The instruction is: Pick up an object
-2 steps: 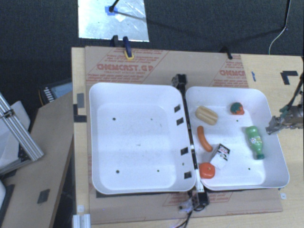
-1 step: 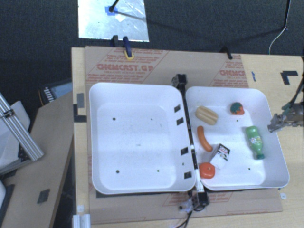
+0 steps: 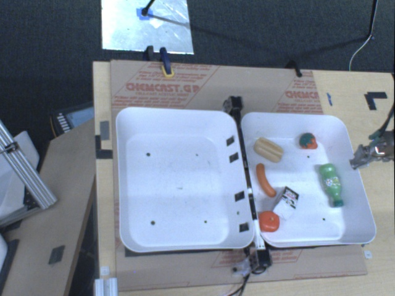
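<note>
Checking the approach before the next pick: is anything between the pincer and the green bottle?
Nothing visible blocks the way. The pincer sits just outside the right bin's rim, and the green bottle lies just inside it, nearest of the items. Only that low rim lies between them.

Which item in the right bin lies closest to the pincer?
The green bottle, by the bin's right wall, nearest the pincer; the other items lie farther left.

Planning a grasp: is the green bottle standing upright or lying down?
Lying down. The green bottle rests flat on its side on the right bin's floor.
</note>
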Controlling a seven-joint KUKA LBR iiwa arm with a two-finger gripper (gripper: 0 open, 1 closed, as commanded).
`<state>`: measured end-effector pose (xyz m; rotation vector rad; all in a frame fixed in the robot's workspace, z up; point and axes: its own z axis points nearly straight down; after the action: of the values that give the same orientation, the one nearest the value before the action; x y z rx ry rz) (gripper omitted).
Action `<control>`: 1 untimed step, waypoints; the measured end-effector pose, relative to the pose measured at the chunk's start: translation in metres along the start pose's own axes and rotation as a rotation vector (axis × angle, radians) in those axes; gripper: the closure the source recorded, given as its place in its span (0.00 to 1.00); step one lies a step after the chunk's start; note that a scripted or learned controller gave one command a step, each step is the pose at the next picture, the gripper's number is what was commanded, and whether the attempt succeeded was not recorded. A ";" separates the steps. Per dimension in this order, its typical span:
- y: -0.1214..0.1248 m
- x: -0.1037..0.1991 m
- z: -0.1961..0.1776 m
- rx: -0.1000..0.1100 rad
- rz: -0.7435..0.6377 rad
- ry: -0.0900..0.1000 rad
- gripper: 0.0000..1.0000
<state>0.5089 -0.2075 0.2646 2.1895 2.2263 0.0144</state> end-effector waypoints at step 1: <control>0.001 0.000 -0.011 -0.003 -0.004 -0.001 1.00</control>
<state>0.5098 -0.2075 0.2753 2.1830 2.2287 0.0171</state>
